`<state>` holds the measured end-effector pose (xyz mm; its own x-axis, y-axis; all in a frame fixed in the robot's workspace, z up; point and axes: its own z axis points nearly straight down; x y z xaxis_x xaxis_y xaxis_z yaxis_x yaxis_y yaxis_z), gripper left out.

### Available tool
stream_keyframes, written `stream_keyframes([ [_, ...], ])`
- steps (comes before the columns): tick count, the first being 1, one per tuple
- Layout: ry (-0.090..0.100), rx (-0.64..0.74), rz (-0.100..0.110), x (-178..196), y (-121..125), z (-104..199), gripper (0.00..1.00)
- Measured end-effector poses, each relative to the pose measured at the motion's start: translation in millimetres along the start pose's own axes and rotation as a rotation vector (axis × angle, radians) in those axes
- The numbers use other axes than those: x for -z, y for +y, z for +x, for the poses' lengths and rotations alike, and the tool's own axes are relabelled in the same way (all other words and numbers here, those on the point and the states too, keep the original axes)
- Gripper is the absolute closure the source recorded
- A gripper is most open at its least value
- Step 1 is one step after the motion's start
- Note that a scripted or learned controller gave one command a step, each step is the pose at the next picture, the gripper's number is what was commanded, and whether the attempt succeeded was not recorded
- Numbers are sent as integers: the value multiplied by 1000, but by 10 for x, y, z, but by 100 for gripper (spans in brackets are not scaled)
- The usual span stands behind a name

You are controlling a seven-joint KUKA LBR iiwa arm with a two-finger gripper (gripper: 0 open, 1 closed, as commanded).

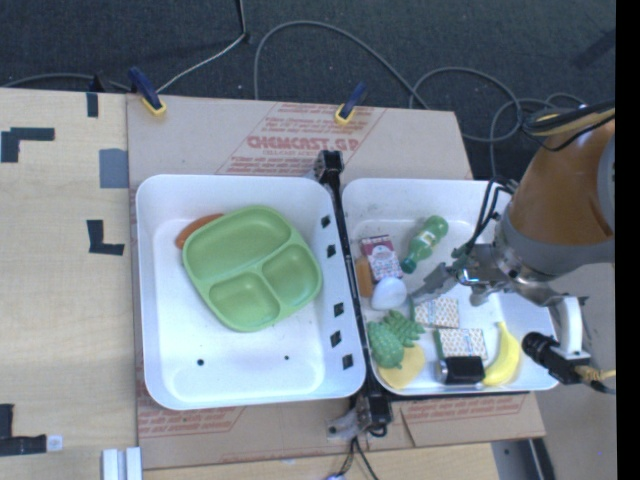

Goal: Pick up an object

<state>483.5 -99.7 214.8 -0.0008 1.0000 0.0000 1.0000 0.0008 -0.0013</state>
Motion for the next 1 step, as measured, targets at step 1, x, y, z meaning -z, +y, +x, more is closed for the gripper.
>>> stream_keyframes([
  [1, -1, 1, -10, -1277, 763, -66, 0],
])
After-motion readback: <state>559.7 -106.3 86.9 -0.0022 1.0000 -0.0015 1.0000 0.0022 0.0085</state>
